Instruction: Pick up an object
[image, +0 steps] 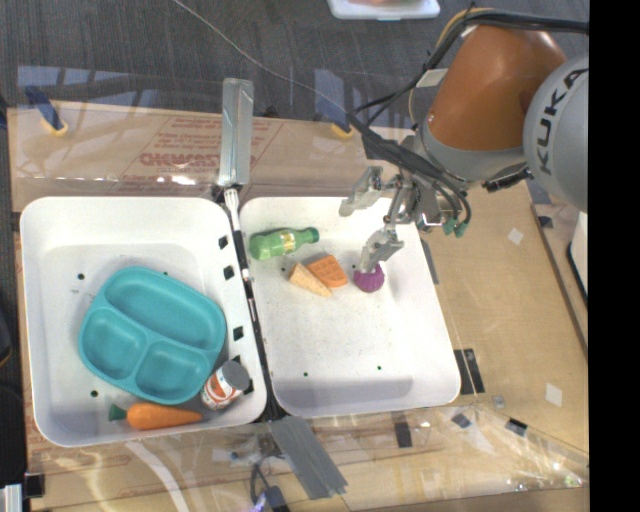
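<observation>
My gripper (368, 222) hangs over the far right part of the right bin (400, 345), fingers spread apart and open with nothing between them. One finger (381, 248) ends just above a small purple object (369, 279). Left of that lie an orange wedge (329, 270) and a pale yellow wedge (309, 280), touching each other. A green bottle (281, 242) lies on its side near the bin's far left corner.
The left bin (50, 300) holds a teal divided plate (152, 332), a carrot (160, 416) and a small can (222, 387) near its front right corner. A metal divider strip (236, 130) stands behind the bins. The arm's cables hang over the right bin's far edge.
</observation>
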